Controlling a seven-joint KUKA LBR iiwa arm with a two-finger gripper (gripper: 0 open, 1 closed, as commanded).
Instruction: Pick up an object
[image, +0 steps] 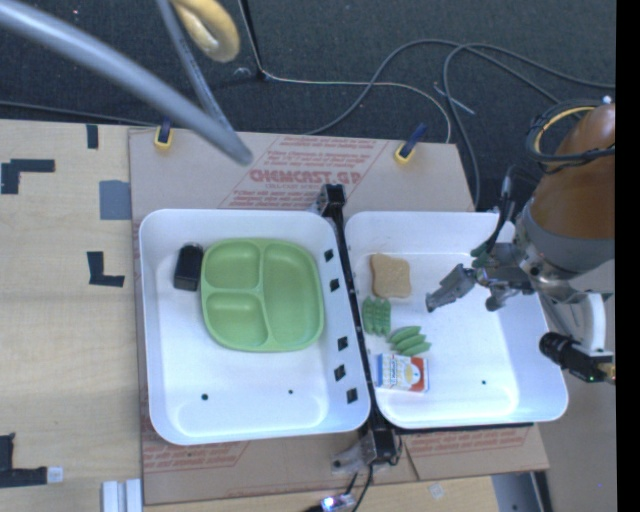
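In the right bin (500, 400) lie a tan bread-like block (390, 275), a green ridged piece (376, 316), a green pea pod (408, 339) and a small red and white carton (402, 373). My gripper (447, 291) hovers over the middle of that bin, just right of the tan block, its dark fingers pointing left. Nothing shows between the fingers. The arm reaches in from the right.
The left bin (180, 400) holds a green divided plate (263, 293) and a small black block (188, 267) at its left. A black divider (345, 300) joins the two bins. Cables run across the dark floor behind the bench.
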